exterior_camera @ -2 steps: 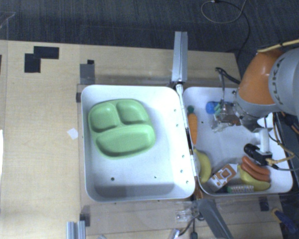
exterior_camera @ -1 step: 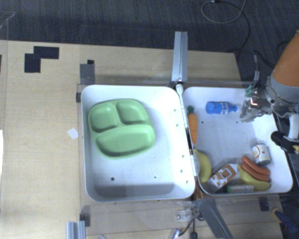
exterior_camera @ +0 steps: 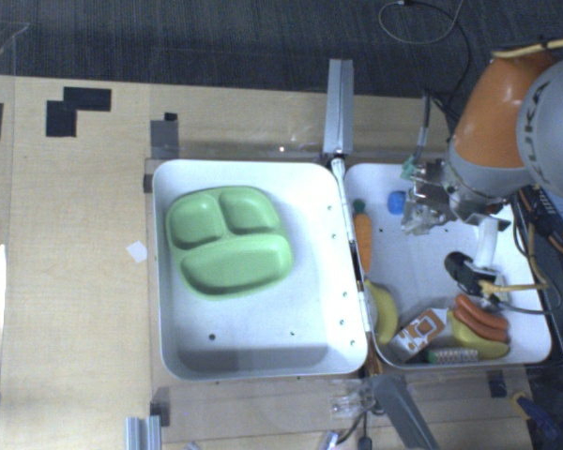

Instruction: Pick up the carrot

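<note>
The carrot (exterior_camera: 362, 239) is a slim orange stick with a green top. It lies along the left wall of the right bin (exterior_camera: 535, 347), just right of the divider. My gripper (exterior_camera: 420, 217) hangs over the upper middle of that bin, to the right of the carrot and apart from it. Nothing shows between it and the carrot except bare bin floor.
A small blue object (exterior_camera: 396, 201) lies just left of the gripper. A banana (exterior_camera: 386, 313), a snack box (exterior_camera: 420, 332), a green marker (exterior_camera: 456, 354) and red sausages on a yellow piece (exterior_camera: 483, 322) crowd the right bin's front. A green divided plate (exterior_camera: 230, 240) sits in the left bin (exterior_camera: 253, 354).
</note>
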You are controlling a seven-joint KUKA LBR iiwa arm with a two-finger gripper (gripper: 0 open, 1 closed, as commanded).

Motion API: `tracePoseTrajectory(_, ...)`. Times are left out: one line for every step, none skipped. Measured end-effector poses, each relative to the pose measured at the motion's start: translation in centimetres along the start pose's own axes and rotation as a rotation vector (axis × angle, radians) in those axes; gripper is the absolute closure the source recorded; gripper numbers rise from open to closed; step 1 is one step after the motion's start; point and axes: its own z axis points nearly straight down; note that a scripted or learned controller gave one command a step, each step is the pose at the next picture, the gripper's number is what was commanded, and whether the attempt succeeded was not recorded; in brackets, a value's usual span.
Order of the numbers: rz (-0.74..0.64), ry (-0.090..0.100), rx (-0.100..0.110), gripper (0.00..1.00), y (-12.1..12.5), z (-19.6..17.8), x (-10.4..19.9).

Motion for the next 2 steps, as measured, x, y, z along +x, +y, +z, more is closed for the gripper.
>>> tracePoseTrajectory(0.485,-0.002,0.002,1.00,-4.8,0.2,-5.9)
tracePoseTrajectory(0.771,-0.002,0.001,1.00,-7.2,-2.3,-4.9)
